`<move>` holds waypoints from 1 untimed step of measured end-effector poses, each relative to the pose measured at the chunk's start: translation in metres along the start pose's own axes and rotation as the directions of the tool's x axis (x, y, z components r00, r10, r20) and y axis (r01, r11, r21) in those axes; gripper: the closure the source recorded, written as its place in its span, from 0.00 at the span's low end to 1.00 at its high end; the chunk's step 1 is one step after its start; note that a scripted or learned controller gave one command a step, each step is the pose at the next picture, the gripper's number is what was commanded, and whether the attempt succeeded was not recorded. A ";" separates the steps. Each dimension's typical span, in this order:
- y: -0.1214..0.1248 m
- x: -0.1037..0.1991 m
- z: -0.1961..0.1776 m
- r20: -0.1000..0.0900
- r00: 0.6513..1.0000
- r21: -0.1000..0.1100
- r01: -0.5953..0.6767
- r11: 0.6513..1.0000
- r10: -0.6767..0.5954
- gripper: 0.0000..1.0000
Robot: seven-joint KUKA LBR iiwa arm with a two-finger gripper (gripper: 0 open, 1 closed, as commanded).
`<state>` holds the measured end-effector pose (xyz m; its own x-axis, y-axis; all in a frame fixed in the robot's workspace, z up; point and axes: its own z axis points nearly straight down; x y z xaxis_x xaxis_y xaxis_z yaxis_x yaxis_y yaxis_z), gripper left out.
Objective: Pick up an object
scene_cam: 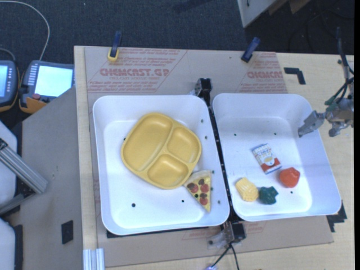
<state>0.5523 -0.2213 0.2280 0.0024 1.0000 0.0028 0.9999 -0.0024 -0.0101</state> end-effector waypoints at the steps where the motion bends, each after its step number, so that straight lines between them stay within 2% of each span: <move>1: 0.002 0.000 -0.005 0.003 1.000 -0.009 0.002 1.000 -0.002 0.00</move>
<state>0.5546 -0.2211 0.2326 0.0000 1.0000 0.0001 1.0000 0.0000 -0.0009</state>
